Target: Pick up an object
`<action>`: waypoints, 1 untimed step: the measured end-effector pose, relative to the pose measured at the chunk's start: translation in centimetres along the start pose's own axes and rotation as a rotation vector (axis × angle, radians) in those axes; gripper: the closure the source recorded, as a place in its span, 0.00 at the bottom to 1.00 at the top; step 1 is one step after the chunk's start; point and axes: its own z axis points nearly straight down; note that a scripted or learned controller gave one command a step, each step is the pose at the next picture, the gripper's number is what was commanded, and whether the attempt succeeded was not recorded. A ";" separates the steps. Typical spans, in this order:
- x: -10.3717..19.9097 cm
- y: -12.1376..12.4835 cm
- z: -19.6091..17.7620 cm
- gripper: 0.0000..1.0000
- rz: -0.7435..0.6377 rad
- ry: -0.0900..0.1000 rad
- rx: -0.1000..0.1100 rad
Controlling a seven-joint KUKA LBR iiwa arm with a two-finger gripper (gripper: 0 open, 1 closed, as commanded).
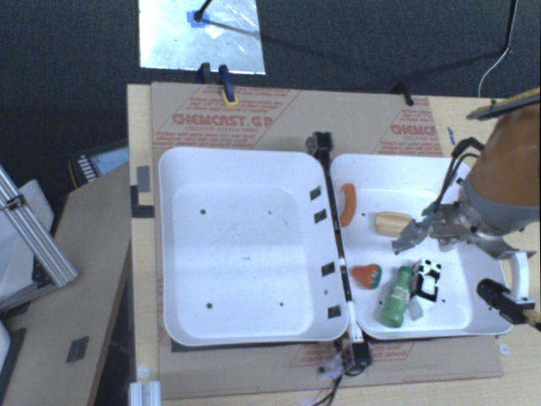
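Pincer: hovered in the right-centre of the frame over the right shallow white plastic bin, grey metal fingers pointing toward the left; opening could not be told, nothing seen between the fingers.
Nearest thing: short tan cylindrical piece, matte like wood or bread, lay just beside and slightly above the pincer tip in the picture, long axis running left to right.
Key relation: tan piece sat to the upper left of the tip, near enough that a small shift left and a drop would likely have sufficed; judged the likeliest target.
Other candidates: slim orange sausage-shaped toy, smooth plastic, lay further left near the bin's left wall, long axis top to bottom; small red rounded lump with a green bit lower left of the tip; green plastic bottle with a white label below the tip, long axis tilted nearly upright in the frame; black-and-white patterned small object touching or just beside the bottle.
Left bin: same white glossy plastic, rounded corners.
Tabletop: covered by tan printed cardboard.
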 end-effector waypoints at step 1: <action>-3.2 -1.8 -6.6 0.00 0.004 -0.004 -0.008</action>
